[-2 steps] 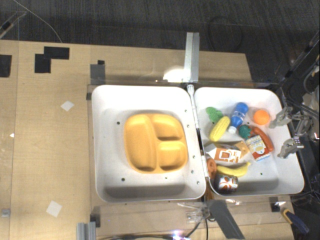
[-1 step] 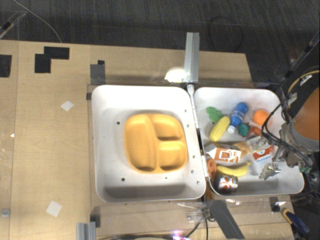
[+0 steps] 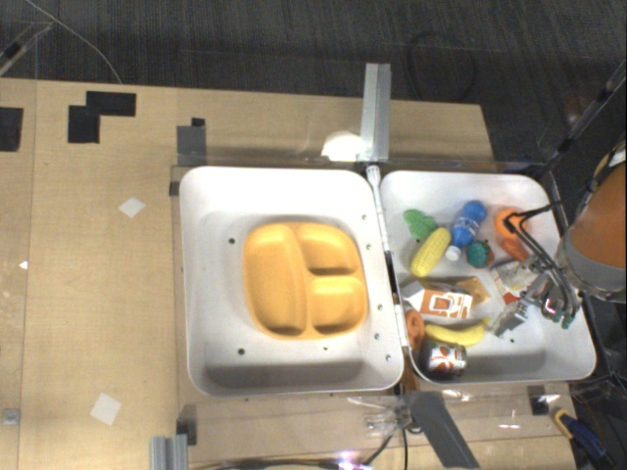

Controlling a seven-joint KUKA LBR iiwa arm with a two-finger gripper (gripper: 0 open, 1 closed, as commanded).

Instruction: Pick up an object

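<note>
1. Pale wooden counter (image 3: 88, 292) with black tape marks, dark floor behind it.
2. Left white bin (image 3: 211, 262) holds a yellow divided tray (image 3: 302, 277).
3. Right bin (image 3: 563, 355) holds a toy corn cob (image 3: 431, 250), banana (image 3: 458, 334) and can (image 3: 446, 359); labels unreadable.
4. End effector (image 3: 529, 306) sits low in the right bin among the clutter.

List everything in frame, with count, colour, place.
bins: 2, white, side by side on the bench
tray: 1, yellow, three sections, middle of the left bin
corn cob: 1, yellow, right bin, upper middle
green toy: 1, right bin, above the corn cob
bottle: 1, blue, right bin, top
teal ball: 1, below the bottle
orange toy: 1, right bin, upper right
carton: 1, orange and white, right bin centre
banana: 1, yellow, below the carton
can: 1, right bin, bottom
arm: 1, grey with orange band, right edge
gripper: 1, low over the right bin's right side
</note>
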